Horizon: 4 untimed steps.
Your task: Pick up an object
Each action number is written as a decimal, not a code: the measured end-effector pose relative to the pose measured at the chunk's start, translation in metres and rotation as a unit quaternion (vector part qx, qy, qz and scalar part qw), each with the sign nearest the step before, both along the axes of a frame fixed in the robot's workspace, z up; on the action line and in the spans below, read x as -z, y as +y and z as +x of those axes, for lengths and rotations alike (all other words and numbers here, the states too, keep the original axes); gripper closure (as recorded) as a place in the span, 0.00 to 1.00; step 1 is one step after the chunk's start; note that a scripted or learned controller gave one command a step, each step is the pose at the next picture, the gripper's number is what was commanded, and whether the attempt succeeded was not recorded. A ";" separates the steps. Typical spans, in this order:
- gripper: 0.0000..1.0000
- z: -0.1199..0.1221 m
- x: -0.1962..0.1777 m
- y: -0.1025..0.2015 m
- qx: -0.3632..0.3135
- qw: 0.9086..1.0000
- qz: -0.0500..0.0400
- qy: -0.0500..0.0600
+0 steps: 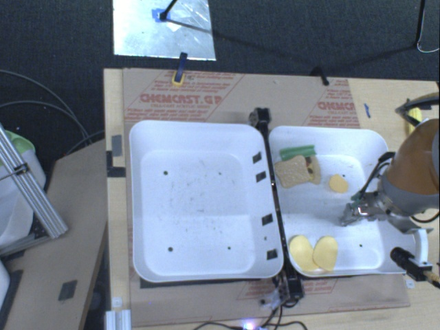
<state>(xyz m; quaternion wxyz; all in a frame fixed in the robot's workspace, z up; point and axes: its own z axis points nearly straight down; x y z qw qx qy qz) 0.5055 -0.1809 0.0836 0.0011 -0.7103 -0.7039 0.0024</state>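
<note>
The step in hand looks like the approach: the end effector (350,214) sits low in the right bin (371,144) over bare floor, and I cannot tell its state. Nothing is seen held; candidates lie near, a small yellow disc (337,183), a tan sponge-like block (296,172) beside a green piece (297,152), and two yellow pieces (313,251) at the front. The left bin (199,132) holds nothing, so the next move calls for centring over one object.

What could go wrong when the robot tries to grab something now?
The gripper sits over a bare patch of the right bin, so it might grab nothing. The two yellow pieces lie touching by the bin's front wall, so it might bump one while reaching for the other.
</note>
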 end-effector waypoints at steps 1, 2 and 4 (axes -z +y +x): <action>1.00 0.007 -0.154 0.036 -0.009 1.000 -0.001 -0.012; 1.00 -0.012 -0.197 0.151 -0.012 1.000 0.003 -0.006; 1.00 0.020 -0.452 0.350 -0.008 1.000 0.005 -0.013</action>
